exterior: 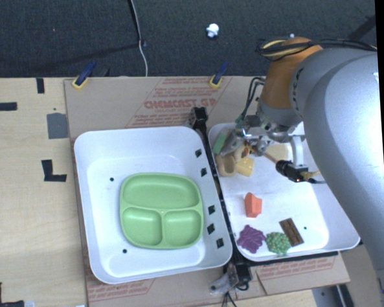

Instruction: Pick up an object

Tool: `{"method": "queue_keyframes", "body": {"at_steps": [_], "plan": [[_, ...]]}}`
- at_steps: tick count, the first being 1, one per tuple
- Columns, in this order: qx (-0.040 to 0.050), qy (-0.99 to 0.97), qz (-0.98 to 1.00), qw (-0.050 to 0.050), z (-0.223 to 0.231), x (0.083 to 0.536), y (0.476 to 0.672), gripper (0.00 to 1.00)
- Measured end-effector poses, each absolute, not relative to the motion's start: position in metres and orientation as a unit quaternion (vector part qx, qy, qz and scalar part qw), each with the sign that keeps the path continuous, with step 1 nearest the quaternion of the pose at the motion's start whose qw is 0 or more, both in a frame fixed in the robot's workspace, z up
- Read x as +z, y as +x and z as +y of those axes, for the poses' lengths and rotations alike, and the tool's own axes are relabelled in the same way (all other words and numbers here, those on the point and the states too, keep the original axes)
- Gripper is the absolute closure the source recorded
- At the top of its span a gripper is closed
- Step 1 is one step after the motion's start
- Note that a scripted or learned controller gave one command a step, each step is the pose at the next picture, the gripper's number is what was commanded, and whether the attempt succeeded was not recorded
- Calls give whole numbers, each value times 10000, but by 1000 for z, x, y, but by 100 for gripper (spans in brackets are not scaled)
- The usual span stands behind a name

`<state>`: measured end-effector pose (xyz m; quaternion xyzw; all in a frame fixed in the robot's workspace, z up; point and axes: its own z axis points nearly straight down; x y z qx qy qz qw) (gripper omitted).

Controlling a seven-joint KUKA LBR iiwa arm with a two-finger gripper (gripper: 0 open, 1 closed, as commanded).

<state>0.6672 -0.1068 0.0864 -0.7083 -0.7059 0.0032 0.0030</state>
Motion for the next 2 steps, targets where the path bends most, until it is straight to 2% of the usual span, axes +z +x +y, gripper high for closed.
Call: {"method": "queue_keyframes", "body": {"at_steps": [2], "plan": [[6, -7078, -7065, -10, -107, 87, 664, 0]]}}
